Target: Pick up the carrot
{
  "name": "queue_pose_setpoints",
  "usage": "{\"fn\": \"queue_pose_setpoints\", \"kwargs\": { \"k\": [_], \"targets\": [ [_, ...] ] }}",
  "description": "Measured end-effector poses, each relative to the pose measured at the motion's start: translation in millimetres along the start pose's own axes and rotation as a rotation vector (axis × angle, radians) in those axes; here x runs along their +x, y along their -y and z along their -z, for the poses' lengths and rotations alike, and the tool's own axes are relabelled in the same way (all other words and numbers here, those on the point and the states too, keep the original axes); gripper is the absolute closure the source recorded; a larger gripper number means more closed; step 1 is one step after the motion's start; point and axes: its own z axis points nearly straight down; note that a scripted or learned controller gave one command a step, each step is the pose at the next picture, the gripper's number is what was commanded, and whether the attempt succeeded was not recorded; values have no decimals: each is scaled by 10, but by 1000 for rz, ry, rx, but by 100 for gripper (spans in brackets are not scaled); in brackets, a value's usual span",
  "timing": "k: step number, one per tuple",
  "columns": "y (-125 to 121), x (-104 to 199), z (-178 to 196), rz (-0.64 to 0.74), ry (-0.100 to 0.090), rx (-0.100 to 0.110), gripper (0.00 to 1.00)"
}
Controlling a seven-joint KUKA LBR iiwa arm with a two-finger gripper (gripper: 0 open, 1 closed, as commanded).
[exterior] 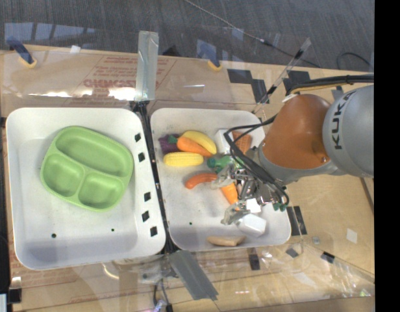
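The carrot [230,192] is a short orange piece lying in the right bin [187,229], right of its middle. My gripper [242,200] hangs over the bin's right side, directly against the carrot's right edge, and its metal parts and cables cover part of the carrot. I cannot make out whether the carrot is between the jaws. A white block [252,225] lies just below the gripper.
Around the carrot lie a red-orange sausage shape [200,180], a green piece [219,163], a yellow corn [182,159], a banana [199,140], a purple piece [166,142] and a tan roll [226,241]. The left bin [31,239] holds a green divided plate [87,168].
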Motion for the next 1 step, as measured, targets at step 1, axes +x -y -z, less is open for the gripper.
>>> {"fn": "queue_pose_setpoints", "kwargs": {
  "k": [1],
  "targets": [
    [-105,-114,-219,-17,13,5,0]
  ]
}}
